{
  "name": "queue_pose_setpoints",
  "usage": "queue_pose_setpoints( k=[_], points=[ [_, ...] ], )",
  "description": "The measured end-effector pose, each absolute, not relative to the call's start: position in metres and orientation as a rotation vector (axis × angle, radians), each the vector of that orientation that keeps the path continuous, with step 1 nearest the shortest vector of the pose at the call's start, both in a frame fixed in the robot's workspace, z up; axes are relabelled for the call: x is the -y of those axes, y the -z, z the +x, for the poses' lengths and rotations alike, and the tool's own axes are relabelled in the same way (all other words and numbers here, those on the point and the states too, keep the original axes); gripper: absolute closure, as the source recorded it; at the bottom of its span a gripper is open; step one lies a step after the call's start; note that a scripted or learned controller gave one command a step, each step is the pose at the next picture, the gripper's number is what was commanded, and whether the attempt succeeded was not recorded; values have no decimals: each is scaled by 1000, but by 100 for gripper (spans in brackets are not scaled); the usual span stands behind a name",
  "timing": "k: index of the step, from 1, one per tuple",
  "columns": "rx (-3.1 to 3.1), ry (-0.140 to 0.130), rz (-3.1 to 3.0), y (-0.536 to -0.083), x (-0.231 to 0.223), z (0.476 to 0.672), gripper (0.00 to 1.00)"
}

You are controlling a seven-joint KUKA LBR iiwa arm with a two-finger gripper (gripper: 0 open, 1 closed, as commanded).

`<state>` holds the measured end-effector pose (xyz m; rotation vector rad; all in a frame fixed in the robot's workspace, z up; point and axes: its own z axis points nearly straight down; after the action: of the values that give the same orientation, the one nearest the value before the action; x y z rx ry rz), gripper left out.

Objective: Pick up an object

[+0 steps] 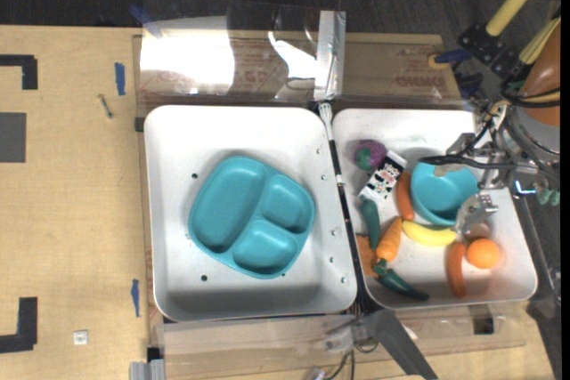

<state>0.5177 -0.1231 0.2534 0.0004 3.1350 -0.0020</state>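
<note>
Presently I'm on the approach, my gripper [475, 214] hanging over the right bin [521, 285] between blue bowl [436, 191] and orange ball [484, 254], open or closed I cannot tell; next comes lowering and a firm close.

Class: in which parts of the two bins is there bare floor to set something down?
Left bin: bare floor rings the teal divided plate, widest along the top edge. Right bin: crowded with toys around the teal bowl; one bare strip along its top edge.
</note>
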Motion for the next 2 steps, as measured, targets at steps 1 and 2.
queue_pose_setpoints(
  k=[1, 2],
  points=[
    [-3137, -7, -253, -123, 91, 516, 0],
    [-3130, 1, 93, -89, 92, 504, 0]
  ],
)
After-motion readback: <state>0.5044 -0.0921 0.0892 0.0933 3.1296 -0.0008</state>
